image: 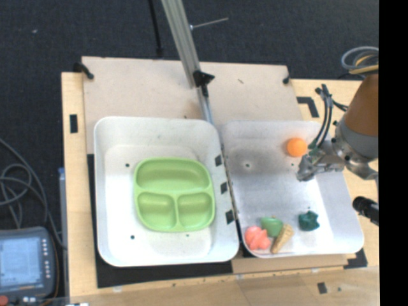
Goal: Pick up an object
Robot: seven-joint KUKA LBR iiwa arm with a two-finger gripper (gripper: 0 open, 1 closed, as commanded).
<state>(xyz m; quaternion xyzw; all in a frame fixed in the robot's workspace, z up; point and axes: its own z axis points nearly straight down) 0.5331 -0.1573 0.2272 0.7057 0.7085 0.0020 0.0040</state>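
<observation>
Hovering nr orange ball (296, 146), hand (306, 171)

Wooden bench (75, 171) (pale) under two white bins (115, 139)

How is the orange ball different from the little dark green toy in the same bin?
The round orange ball is bright and smooth-looking; the small dark green toy is dull and lumpy in outline. The ball looks a bit bigger than the green toy. The ball lies near the far side of the right white bin, just left of the gripper; the green toy lies near the bin's front. Both sit loose on the bin floor, and neither is between the gripper's fingers.
</observation>
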